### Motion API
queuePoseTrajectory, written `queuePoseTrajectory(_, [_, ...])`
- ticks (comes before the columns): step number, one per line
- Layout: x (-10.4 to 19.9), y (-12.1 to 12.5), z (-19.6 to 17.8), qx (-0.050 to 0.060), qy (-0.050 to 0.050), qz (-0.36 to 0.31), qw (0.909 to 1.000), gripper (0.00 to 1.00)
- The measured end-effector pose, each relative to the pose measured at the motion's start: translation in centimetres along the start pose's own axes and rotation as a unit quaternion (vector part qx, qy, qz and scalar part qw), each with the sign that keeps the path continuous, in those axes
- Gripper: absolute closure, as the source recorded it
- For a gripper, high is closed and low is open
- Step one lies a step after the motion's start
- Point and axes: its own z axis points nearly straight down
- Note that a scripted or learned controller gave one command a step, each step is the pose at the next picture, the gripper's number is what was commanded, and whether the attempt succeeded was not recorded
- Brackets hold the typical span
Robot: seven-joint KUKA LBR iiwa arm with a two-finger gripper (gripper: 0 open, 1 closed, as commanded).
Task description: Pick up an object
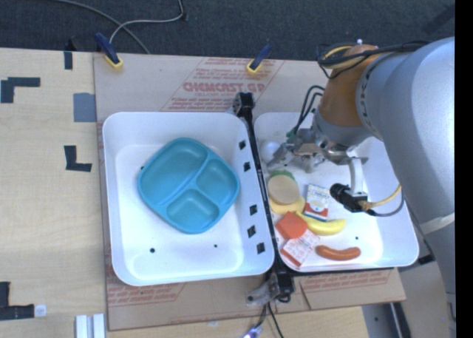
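The claw (295,153) hangs in the right bin (392,248), centre-right of frame; whether it is apart or together I cannot tell. Just below lie a round yellow piece (283,190), banana (325,225) and sausage (338,253).

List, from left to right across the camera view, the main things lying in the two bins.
Blue divided plate → round tan burger bun → orange block → yellow banana → red sausage.
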Motion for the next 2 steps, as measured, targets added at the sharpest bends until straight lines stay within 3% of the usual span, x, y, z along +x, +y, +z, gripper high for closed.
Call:
queuePoseTrajectory(1, [-0.3, 1.2, -1.9, 0.002, 0.001, 0.0, 1.0, 0.0])
queuePoseTrajectory(2, [-6.4, -7.3, -3.0, 0.002, -0.001, 0.002, 1.0, 0.0])
